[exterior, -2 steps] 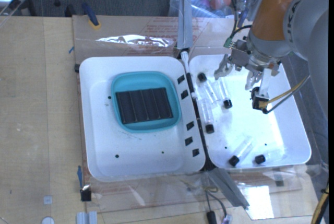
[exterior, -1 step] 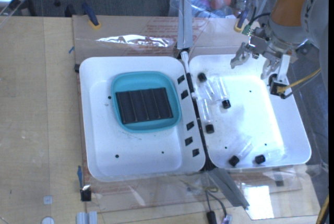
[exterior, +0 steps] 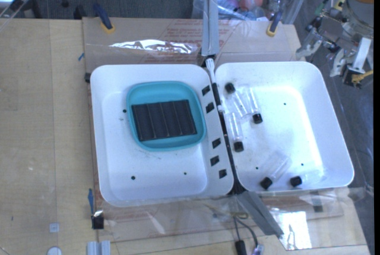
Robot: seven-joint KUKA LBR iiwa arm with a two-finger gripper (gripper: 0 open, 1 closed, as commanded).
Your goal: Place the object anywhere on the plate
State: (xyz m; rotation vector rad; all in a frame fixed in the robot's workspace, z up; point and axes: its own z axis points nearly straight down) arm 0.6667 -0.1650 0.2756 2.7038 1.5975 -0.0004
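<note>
Approach step — nothing grasped yet. The tool [exterior: 350, 60] hangs beyond the right bin [exterior: 332, 129], far from the teal plate [exterior: 165, 116]; its spread cannot be told. Clear vials [exterior: 244, 106] lie right of the plate — next, descend onto one.

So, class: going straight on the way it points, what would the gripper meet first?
Likely the right bin's rim or the grey surface beside it: the gripper points down just outside that bin's top right corner. Depth is unclear.
</note>
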